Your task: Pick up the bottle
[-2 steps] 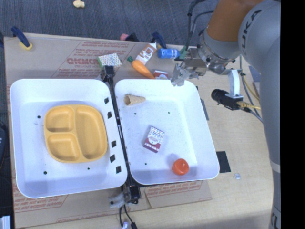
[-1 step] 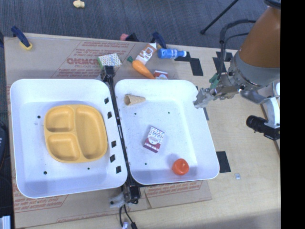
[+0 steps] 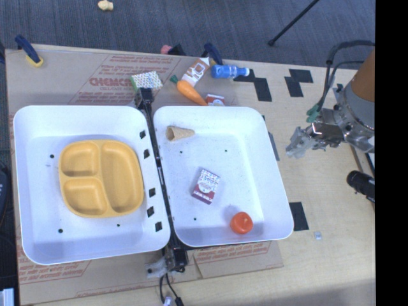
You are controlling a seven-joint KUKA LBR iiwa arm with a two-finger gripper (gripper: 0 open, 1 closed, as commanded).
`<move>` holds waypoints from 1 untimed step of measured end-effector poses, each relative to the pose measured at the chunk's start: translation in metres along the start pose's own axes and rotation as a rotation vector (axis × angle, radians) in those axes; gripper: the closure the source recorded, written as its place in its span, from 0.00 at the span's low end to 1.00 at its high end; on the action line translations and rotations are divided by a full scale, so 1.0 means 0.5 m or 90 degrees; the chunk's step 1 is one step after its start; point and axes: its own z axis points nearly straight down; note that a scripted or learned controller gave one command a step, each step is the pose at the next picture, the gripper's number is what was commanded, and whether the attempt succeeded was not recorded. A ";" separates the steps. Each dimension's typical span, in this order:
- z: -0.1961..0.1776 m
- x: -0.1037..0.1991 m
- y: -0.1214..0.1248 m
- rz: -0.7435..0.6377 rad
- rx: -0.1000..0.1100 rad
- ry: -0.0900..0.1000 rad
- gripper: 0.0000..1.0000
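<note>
A small blue bottle point(image 3: 228, 71) lies on its side on the cardboard behind the right bin point(image 3: 271, 171), outside it. Just to its left lies a white bottle point(image 3: 194, 72) with an orange label, also on the cardboard. My gripper point(image 3: 298, 143) hangs over the bench to the right of the right bin, beyond its right rim and well in front of and to the right of both bottles. Nothing shows in its grasp.
The right bin holds an ice-cream cone point(image 3: 180, 132), a small red and white carton point(image 3: 206, 186) and an orange ball point(image 3: 241, 222). A yellow divided plate point(image 3: 101, 177) fills the left bin point(image 3: 25, 171). A carrot point(image 3: 191, 93) and a small box point(image 3: 215, 99) lie by the bottles.
</note>
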 end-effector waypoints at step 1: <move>0.104 0.002 -0.046 0.237 0.001 0.001 1.00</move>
